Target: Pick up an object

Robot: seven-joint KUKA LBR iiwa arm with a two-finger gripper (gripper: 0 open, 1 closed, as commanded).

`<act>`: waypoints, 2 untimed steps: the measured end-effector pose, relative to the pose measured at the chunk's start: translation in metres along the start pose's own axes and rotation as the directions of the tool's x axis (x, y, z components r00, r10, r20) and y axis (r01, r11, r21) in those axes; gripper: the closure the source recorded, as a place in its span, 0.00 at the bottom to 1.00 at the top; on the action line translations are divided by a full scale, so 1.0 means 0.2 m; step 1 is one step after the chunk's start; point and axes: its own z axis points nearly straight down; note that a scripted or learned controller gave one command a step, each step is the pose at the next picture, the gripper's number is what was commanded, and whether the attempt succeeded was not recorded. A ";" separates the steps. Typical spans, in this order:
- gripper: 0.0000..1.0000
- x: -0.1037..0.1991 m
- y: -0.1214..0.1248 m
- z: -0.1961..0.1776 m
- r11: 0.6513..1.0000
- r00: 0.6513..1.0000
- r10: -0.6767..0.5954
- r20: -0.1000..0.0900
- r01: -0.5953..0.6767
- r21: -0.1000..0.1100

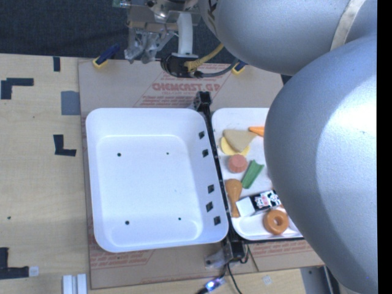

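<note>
I have not picked up anything yet: my end effector (pixel 142 46) is up high past the far end of the bins, I cannot tell its grip, and the toy food, like the donut (pixel 276 220), sits in the right bin (pixel 260 231).

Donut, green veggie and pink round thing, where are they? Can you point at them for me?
Donut (pixel 277 221), camera view, point on its brown ring at the right bin's near end.
Green veggie (pixel 252 174), camera view, point on its middle.
Pink round thing (pixel 238 163), camera view, point on its top face.
</note>
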 end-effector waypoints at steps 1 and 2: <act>1.00 0.00 -0.01 -0.73 1.000 1.000 -0.001 -0.002 0.001 -0.002; 1.00 -0.40 -0.18 -0.68 1.000 1.000 0.008 0.005 -0.008 0.015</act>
